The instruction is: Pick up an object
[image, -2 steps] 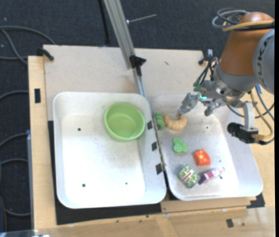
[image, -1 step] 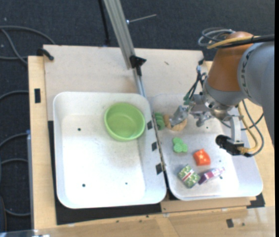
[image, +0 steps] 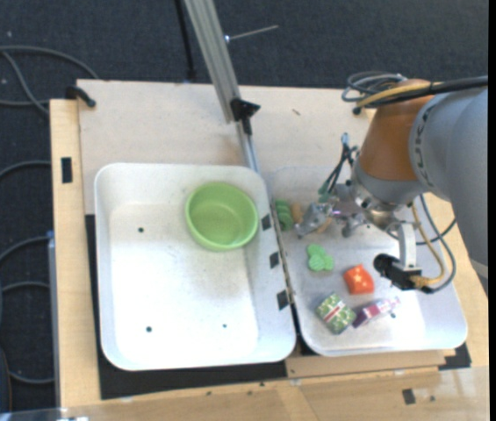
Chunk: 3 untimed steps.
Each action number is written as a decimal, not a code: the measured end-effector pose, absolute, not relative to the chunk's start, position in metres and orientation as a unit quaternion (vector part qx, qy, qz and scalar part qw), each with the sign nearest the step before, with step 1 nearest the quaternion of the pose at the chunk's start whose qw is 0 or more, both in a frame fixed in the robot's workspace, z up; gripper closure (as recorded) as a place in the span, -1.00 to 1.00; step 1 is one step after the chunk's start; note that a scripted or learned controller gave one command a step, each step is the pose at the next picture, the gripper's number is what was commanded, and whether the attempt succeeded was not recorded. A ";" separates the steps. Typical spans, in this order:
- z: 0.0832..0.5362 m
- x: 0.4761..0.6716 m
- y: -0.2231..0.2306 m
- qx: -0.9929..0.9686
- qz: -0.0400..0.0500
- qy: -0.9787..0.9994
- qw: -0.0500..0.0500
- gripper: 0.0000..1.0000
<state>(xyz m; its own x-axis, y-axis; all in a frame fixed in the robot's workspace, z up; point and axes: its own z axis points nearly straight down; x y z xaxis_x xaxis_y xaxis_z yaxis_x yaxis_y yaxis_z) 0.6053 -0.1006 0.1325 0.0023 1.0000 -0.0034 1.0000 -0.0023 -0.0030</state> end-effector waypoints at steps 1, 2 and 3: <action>0.099 0.605 -0.103 0.708 -0.002 0.706 0.000 -1.00; 0.112 0.606 -0.102 0.710 0.001 0.704 0.001 1.00; 0.176 0.607 -0.108 0.709 0.003 0.705 0.003 1.00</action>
